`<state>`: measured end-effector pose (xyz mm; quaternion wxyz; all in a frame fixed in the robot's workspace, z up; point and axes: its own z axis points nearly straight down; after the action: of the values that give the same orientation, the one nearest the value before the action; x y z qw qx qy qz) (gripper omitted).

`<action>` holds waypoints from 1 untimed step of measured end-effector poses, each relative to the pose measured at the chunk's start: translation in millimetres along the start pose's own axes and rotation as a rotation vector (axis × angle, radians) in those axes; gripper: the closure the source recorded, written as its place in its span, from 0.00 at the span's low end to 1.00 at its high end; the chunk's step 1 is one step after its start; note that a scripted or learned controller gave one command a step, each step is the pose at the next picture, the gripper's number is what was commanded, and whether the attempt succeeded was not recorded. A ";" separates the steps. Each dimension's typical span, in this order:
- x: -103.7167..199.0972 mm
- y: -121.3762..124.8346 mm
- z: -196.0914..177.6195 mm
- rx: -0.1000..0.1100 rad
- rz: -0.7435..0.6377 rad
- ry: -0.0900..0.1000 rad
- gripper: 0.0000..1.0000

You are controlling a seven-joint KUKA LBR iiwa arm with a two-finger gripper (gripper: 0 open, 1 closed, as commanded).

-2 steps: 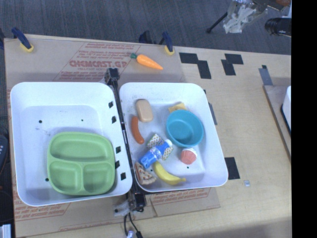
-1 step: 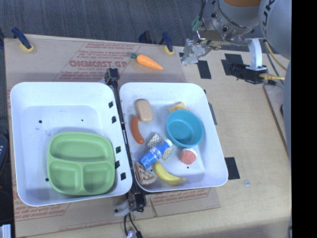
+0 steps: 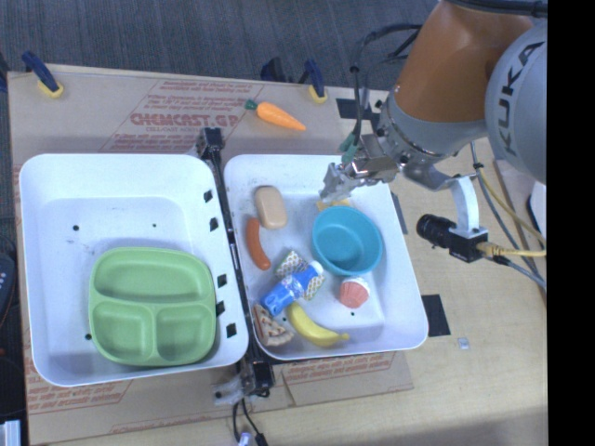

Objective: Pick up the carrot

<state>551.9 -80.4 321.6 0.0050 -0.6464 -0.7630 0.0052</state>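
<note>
Because the carrot (image 3: 279, 116) lies outside both bins, on the cardboard-covered tabletop (image 3: 167, 110) just behind the right bin (image 3: 409, 319), it cannot be reached from where the claw (image 3: 340, 182) is poised, over that bin's back edge beside the blue bowl (image 3: 347, 240); its state cannot be told.

The bench (image 3: 112, 110) bears two white bins (image 3: 56, 184) and a carrot (image 3: 279, 116).
</note>
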 end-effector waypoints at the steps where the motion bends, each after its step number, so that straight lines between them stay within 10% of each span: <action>1: 54.1 -35.9 83.6 0.004 0.138 0.002 1.00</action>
<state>506.4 -33.0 238.5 0.0068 -0.6974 -0.7166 0.0066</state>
